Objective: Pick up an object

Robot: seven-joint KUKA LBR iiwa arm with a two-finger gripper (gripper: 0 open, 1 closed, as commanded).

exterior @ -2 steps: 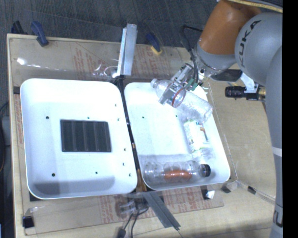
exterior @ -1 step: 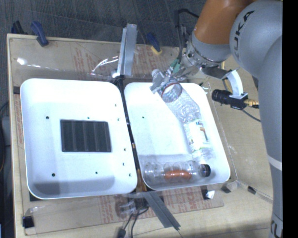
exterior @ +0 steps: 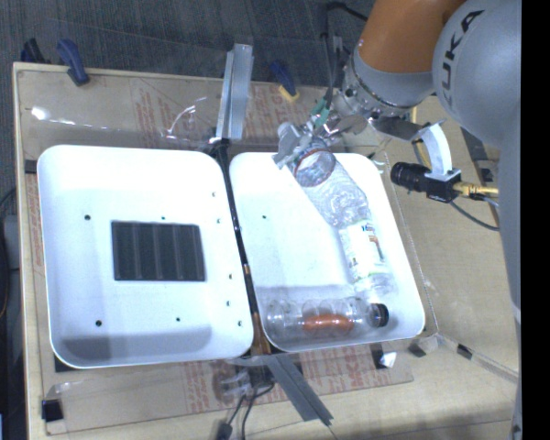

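Down at the near edge of the right bin (exterior: 257, 246), a clear bottle (exterior: 325, 317) lies on its side along the front wall, dark cap to the right, something orange showing through it. Nobody's touching that one.

Next up, a second bottle (exterior: 348, 218) stretches from the near right corner towards the far rim, white label on its lower half, crinkled clear plastic above. Its upper end sits right under the gripper (exterior: 304, 149), and it looks tilted, that end raised off the floor, though I can't say for sure it's clear of the bin.

The jaws: they're down at that end of the bottle, but whether they're spread or closed on it, I cannot tell from here. Too much clutter of metal and clear plastic.

The left bin (exterior: 64, 181) carries a dark ribbed rectangle (exterior: 158, 251) in its floor.

So where are we? My read: a grab at the second bottle is under way, no confirmed hold, and the lift clear of the bin is yet to be done.
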